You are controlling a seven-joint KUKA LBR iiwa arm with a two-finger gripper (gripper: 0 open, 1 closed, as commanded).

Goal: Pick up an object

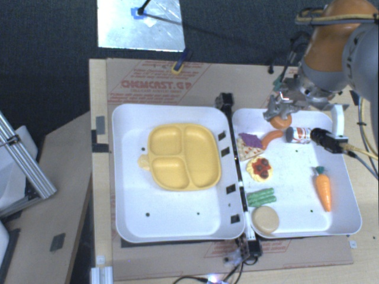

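Note:
My gripper point(278, 110) hangs over the back left corner of the right bin point(343, 218). A small round orange object point(282, 122) sits directly under its tip, touching or nearly touching it. I cannot make out whether that object is gripped. Just beside it lie a reddish sausage point(272, 138) and a small can point(299, 135) on its side. A purple piece point(251, 139), a pizza slice point(249, 152), a red and yellow food piece point(260, 168), an orange carrot point(323, 191), green beans point(260, 196) and a tan round disc point(265, 219) are spread through the same bin.
The left bin point(127, 218) holds a yellow divided plate point(180, 157). A black divider point(234, 158) runs between the bins. A black fitting with a cable point(328, 141) reaches over the right bin's far right side. A shiny metal sheet point(141, 16) lies behind the bench.

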